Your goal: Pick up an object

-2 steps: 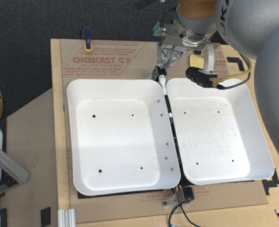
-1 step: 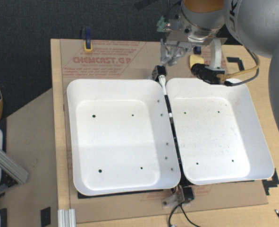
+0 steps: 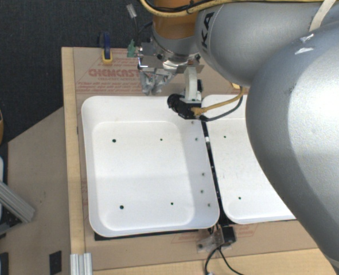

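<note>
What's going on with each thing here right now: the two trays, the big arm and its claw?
Left shallow white plastic bin: sits flat on the bench, rim beside the other bin's.
Right shallow white plastic bin: flat, partly covered by the arm.
Grey arm with an orange band: reaches in over the right bin towards the bins' far edge.
Claw: above the left bin's far rim, nothing seen held.

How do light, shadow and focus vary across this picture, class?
Camera view: the left bin is evenly lit, its upper half slightly greyer with soft shade; the arm looms large and a little soft, close to the lens; the tool at the far rim looks slightly blurred.
</note>
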`<state>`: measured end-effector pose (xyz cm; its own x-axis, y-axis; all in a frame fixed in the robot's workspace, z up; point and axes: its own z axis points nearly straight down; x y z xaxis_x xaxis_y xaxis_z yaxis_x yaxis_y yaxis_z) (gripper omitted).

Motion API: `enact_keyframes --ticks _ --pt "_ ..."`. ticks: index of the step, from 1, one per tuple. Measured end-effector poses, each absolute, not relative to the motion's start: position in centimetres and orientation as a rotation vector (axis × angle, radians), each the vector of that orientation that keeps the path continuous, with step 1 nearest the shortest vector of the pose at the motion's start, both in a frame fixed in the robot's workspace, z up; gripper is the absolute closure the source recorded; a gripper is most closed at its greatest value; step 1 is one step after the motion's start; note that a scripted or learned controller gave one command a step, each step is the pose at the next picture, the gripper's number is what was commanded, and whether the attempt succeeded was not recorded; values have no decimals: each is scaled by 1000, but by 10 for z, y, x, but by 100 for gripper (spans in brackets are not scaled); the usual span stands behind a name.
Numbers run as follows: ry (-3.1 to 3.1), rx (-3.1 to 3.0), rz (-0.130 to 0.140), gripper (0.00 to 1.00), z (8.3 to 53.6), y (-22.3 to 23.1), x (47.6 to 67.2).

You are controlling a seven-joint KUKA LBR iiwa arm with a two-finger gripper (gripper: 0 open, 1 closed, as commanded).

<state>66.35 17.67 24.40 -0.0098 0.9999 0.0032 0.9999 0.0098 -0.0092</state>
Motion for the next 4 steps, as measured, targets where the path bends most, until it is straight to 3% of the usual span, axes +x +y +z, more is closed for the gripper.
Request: enact_keyframes --ticks 1,2,3,4 --pt "-2218 -2238 -7 100 312 74 668" --pt "-2221 -2211 10 100 241 131 664" --pt "-2217 -2234 1 100 270 40 667" --pt "-2226 -2226 -11 100 340 45 633"
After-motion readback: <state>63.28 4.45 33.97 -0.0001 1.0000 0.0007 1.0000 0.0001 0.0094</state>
